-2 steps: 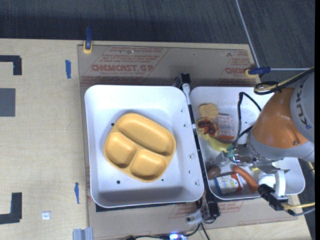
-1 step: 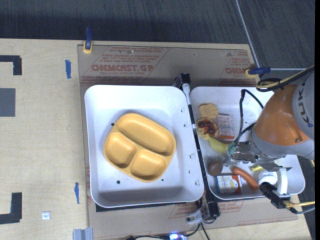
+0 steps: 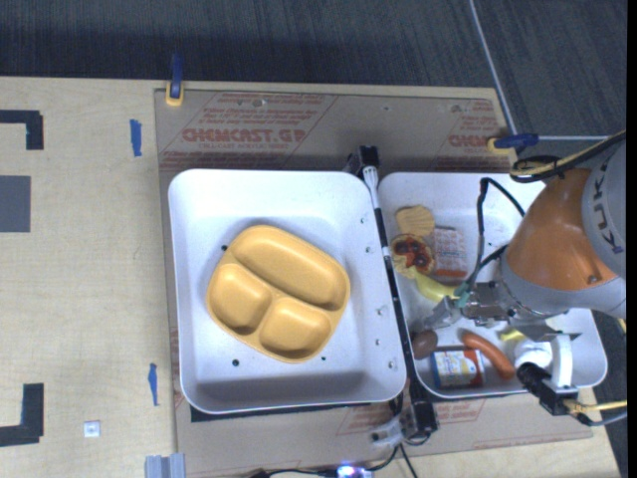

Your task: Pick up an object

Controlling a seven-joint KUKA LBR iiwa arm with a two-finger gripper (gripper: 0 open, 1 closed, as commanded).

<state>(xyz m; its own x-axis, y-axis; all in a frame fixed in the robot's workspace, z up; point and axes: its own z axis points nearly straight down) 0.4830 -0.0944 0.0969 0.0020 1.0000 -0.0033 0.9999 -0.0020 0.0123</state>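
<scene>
The right bin [image 3: 587, 366] holds several small items. A tan cookie-like piece [image 3: 414, 217] and a printed packet [image 3: 449, 248] lie at the back, with a red and dark item [image 3: 412, 255] beside them. A yellow banana [image 3: 432, 287] lies mid-bin. An orange sausage-like piece [image 3: 488, 353], a small labelled jar [image 3: 457, 368] and a brown lump [image 3: 425, 343] sit near the front. My gripper [image 3: 470, 304] reaches down into this bin just right of the banana, above the orange piece. The arm's orange band [image 3: 557, 239] hides the bin's right half.
The left bin [image 3: 199, 207] holds a yellow three-compartment plate [image 3: 278, 292]. A black divider [image 3: 386, 267] runs between the bins. Cables [image 3: 498, 207] loop off the arm over the right bin. Bare wooden bench [image 3: 80, 267] spreads to the left.
</scene>
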